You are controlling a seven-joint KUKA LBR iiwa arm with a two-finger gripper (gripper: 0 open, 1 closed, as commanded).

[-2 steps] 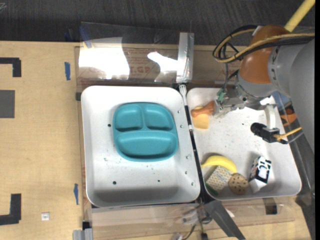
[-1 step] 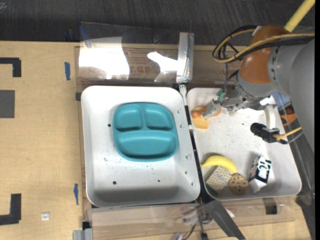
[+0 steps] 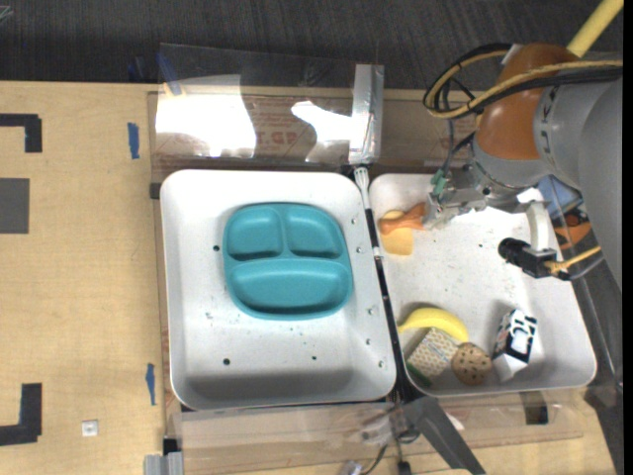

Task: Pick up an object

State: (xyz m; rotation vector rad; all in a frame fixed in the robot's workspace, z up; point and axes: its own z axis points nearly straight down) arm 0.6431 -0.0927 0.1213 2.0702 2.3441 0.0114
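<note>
— Two bins (image 3: 198,364) are on the tabletop. Where do we see the pincer (image 3: 447,198)?

— At upper right of the frame, low in the right bin, just beside the orange object (image 3: 398,231). We think it is there to take it.

— Does it grip it?

— We cannot tell. The banana (image 3: 433,322), the cookie (image 3: 471,363) and the black-and-white thing (image 3: 516,338) lie at lower right, well apart. The teal plate (image 3: 287,260) sits alone in the left bin.

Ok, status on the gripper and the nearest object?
Gripper low in right bin, far corner. Orange object beside it, grasp unconfirmed. Banana well clear.
</note>
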